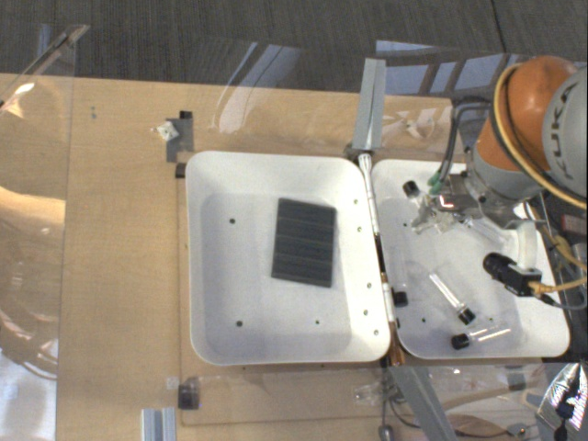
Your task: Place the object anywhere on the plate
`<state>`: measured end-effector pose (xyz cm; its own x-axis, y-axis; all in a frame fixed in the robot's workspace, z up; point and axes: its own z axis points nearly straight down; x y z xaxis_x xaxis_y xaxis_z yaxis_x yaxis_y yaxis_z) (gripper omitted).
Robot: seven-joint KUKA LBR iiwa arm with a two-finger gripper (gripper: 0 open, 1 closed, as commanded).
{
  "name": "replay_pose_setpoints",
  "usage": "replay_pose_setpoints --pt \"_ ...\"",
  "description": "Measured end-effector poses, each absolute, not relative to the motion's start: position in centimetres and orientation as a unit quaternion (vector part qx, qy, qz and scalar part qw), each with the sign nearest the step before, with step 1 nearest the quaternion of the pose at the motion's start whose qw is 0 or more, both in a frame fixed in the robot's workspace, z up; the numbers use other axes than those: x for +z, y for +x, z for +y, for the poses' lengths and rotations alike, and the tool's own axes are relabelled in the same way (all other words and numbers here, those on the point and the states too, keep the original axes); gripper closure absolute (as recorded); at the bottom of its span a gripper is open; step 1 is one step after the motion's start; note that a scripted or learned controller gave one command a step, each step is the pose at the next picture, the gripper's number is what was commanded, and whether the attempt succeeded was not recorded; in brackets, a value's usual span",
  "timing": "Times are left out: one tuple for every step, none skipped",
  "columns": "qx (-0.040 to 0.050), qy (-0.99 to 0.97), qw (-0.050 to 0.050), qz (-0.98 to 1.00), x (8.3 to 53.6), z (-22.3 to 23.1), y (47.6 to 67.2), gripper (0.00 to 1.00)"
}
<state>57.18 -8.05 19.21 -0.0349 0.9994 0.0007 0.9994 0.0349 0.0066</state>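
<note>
**Tubes lie in right bin, plate in left**

A clear tube (447, 292) with a black cap lies slantwise near the middle of the right bin (415, 331), its capped end toward the bin's front edge. A second tube (481, 336) lies just beyond it, close to the front edge, capped end pointing left. The two are near each other but apart. A small black piece (400, 297) sits against the bin's left wall, and another small dark-capped item (410, 188) rests near the back-left corner.

The tool (430, 211) hangs over the back-left part of the right bin, just beside that dark-capped item and well apart from both tubes. Whether it is apart or together I cannot tell, and nothing is seen clamped in it. The arm (533, 108) comes in over the bin's back-right corner.

The plate (304, 243), a dark grey ribbed slab, lies flat in the middle of the left bin (200, 274), bare on top. Both bins stand side by side on the table (110, 246)
</note>
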Motion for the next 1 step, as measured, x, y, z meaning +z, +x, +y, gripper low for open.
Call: replay_pose_setpoints --pt "0.0009 0.879 0.001 0.477 23.02 -0.24 64.17 1.0"
